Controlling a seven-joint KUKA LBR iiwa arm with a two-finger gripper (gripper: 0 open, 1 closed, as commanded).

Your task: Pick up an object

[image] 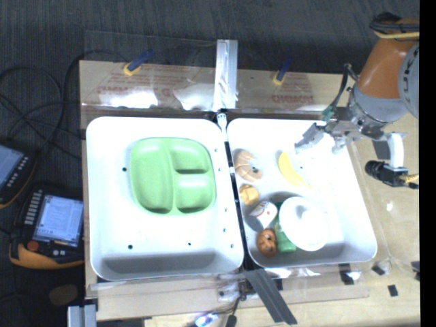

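Round reddish fruit (pixel 266 241) — smooth white bowl (pixel 304 224).

From my seat the right bin (pixel 364 210) offers open floor along its far and right side, while the yellow piece (pixel 291 169), white bowl (pixel 304 223) and small items packed against the divider (pixel 231 182) crowd its near-left part.
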